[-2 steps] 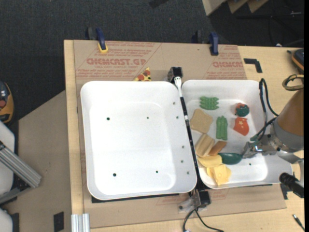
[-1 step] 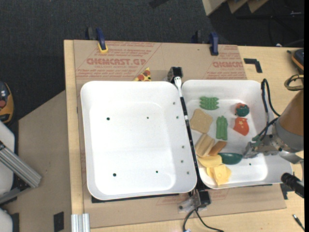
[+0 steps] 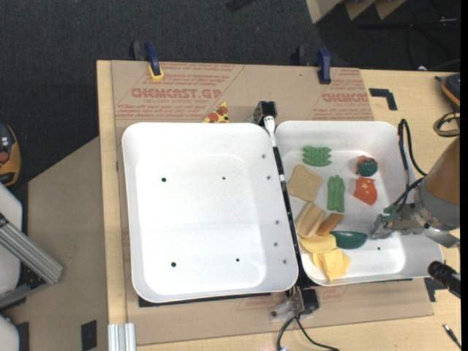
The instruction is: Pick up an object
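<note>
Approach step: the tool (image 3: 385, 224) hovers low in the right bin (image 3: 387, 134), near the dark green piece (image 3: 349, 239). Its opening cannot be told, probably unloaded. Next: descend and align over one piece.

Two white bins on bench (image 3: 183, 86); left bin (image 3: 205, 210) bare, right bin (image 3: 387, 134) has toy food: green ridged piece (image 3: 316, 154), toast slice (image 3: 305, 183), green pod (image 3: 336, 194), red-green round thing (image 3: 366, 166), red piece (image 3: 365, 191), tan slices (image 3: 319, 220), yellow pieces (image 3: 329, 256), dark green spoon-like piece (image 3: 349, 239). Arm (image 3: 446, 189) in from right, pincer (image 3: 385, 224) low in right bin, just beside spoon-like piece, fingers unclear
</note>
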You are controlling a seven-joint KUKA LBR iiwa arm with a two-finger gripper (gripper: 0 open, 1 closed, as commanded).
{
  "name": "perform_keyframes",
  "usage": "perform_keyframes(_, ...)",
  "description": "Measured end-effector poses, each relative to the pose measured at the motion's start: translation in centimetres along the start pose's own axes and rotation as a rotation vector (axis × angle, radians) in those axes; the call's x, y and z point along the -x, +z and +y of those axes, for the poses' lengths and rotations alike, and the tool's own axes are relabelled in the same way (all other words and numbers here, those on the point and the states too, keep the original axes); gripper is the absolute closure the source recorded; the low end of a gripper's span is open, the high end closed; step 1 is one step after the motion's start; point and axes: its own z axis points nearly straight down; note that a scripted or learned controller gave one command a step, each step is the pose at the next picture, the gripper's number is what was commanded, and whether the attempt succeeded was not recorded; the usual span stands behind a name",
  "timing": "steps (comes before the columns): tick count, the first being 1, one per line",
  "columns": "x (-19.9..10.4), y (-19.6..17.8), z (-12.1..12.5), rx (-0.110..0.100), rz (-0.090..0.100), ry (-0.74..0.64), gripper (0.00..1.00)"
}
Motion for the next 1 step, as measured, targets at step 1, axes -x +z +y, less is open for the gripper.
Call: perform_keyframes(1,-0.31,0.00,0.00,-0.001,0.001,0.000,1.00)
